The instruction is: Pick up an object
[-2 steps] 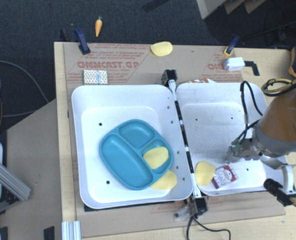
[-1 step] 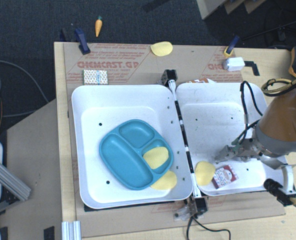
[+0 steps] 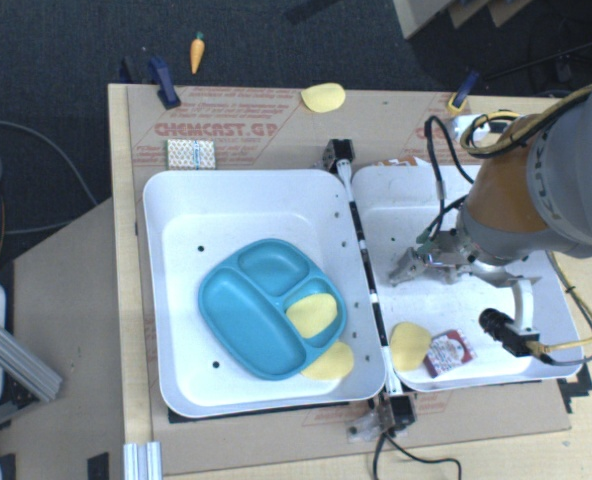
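Observation:
My gripper (image 3: 408, 265) hangs low over the middle of the right bin (image 3: 396, 193), its fingers pointing left and open with nothing between them. Near that bin's front edge lie a yellow disc-like piece (image 3: 410, 345) and a red and white packet (image 3: 448, 352), both below the gripper and apart from it. In the left bin (image 3: 176, 228) a blue divided plate (image 3: 251, 313) lies tilted, with a yellow piece (image 3: 313, 313) in one compartment and another yellow piece (image 3: 328, 363) against its lower right edge.
The arm's grey body covers the right bin's right side. On the bench behind the bins lie a yellow piece (image 3: 323, 97), a small patterned packet (image 3: 191, 153) and a blue clamp (image 3: 162, 81). A small carrot (image 3: 197, 53) lies on the floor beyond.

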Controlling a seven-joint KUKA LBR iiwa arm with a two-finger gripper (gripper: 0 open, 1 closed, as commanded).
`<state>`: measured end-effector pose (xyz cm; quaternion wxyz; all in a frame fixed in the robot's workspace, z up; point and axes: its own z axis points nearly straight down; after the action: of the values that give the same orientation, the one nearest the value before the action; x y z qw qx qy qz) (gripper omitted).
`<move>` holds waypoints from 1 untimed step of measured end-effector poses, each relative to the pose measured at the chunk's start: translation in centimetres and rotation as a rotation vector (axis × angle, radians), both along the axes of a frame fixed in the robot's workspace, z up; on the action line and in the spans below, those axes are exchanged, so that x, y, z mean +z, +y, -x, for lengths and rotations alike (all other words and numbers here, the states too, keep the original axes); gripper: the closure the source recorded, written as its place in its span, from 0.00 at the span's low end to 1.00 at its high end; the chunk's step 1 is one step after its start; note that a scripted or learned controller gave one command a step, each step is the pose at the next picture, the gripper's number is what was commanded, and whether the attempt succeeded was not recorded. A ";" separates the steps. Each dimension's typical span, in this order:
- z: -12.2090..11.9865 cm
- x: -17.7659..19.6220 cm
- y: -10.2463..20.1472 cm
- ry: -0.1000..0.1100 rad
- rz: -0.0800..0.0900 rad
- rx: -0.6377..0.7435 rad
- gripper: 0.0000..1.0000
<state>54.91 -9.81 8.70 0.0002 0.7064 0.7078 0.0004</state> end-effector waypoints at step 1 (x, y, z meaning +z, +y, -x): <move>-0.2 4.8 -6.9 -0.001 0.002 -0.002 0.00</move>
<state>55.11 -16.71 13.46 0.0012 0.7073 0.7069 -0.0002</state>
